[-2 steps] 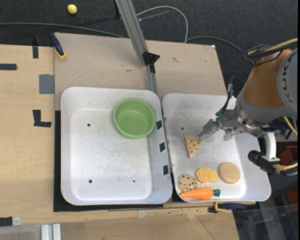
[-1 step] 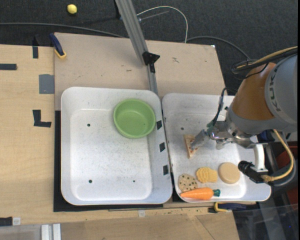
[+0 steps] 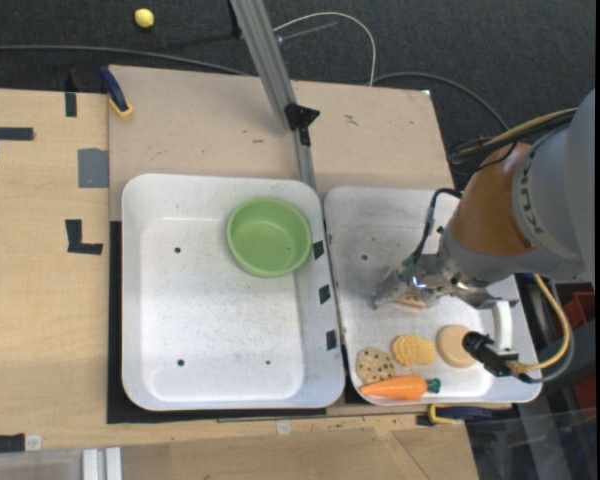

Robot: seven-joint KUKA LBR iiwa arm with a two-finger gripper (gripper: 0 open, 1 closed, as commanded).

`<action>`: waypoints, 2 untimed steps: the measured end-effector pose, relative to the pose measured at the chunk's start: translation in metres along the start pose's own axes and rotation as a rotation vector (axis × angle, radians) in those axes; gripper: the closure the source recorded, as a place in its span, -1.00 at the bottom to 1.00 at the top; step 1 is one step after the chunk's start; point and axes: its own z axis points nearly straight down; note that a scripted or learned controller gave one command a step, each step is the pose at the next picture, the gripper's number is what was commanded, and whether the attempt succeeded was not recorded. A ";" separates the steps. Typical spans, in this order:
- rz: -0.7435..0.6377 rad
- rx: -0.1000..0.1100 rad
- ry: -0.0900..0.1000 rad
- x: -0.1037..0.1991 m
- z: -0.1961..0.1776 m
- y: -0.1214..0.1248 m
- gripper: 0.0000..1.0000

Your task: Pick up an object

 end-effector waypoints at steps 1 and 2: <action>-0.001 0.002 0.002 0.001 -0.011 0.000 1.00; -0.001 -0.003 0.001 0.009 -0.059 0.007 1.00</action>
